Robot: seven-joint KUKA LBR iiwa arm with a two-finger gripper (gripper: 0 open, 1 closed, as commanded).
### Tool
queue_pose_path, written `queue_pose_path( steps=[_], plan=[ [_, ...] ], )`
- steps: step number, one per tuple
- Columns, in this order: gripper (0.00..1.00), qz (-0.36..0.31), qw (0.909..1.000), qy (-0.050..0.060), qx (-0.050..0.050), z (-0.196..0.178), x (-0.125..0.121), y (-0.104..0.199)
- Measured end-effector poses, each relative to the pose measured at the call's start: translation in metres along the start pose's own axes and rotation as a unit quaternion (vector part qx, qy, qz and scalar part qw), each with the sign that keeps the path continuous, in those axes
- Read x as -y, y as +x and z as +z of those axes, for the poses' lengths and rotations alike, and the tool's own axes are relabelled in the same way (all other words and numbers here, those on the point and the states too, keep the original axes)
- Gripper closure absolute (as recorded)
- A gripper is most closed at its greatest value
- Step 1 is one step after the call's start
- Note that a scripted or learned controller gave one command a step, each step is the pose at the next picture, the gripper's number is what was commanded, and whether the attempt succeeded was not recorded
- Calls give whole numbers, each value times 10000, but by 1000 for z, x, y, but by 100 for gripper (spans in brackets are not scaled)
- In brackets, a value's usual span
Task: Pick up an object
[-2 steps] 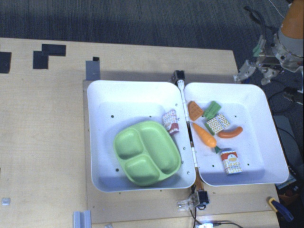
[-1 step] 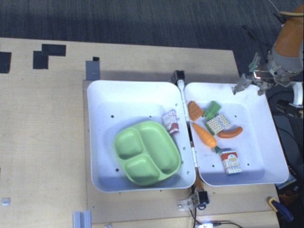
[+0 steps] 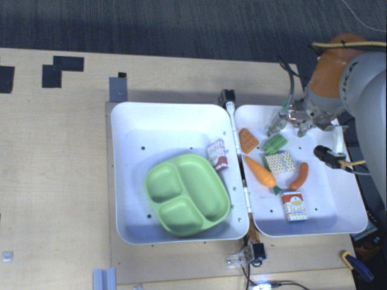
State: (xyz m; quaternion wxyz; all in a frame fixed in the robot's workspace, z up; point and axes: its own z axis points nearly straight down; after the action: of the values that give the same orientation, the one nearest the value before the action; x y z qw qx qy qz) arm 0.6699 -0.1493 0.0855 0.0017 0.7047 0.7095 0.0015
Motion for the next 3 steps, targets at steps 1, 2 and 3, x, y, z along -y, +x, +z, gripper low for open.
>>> queue_pose_path(
  steps=[1,2,3],
  plan=[
    [100,-19,10000,-22,6,-12,-2,0],
    [0,-20,10000,-20,6,-12,-1,0],
    [0,22,10000,-1,0,-1,86,30]
  ],
)
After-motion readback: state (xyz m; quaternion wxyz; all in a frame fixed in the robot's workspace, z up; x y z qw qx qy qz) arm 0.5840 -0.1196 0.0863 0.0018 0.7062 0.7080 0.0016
